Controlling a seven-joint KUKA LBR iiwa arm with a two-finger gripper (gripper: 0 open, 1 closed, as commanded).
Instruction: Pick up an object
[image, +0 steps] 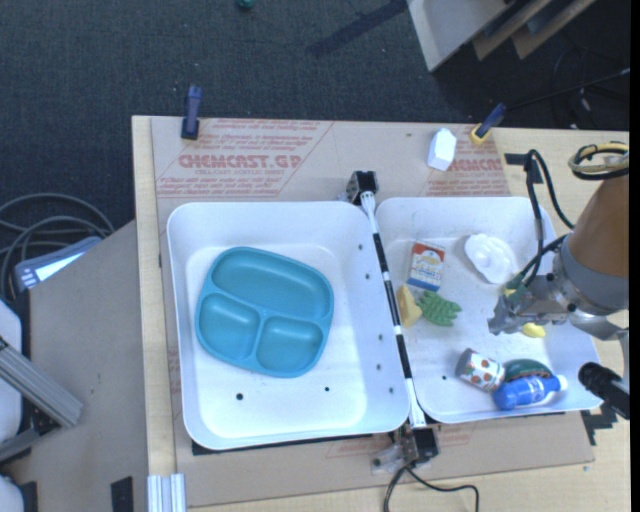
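Observation:
The right bin (455, 405) holds several small items. A red, white and blue carton (426, 266) lies at its left, with a yellow piece (408, 305) and a green leafy toy (438, 308) just below it. A white crumpled object (488, 257) sits further back. A small patterned can (480, 370) and a blue bottle (526, 389) lie near the front edge. My gripper (513, 317) hangs low over the right side of this bin, above the can and bottle. A small yellow object (534, 328) shows right beside it; whether it is held I cannot tell.
The left bin (190, 400) carries a blue divided plate (264, 311). A black hinge strip (388, 300) runs between the bins. A white block (442, 150) and clips sit on the cardboard behind. Cables (537, 190) trail along the right bin's far right corner.

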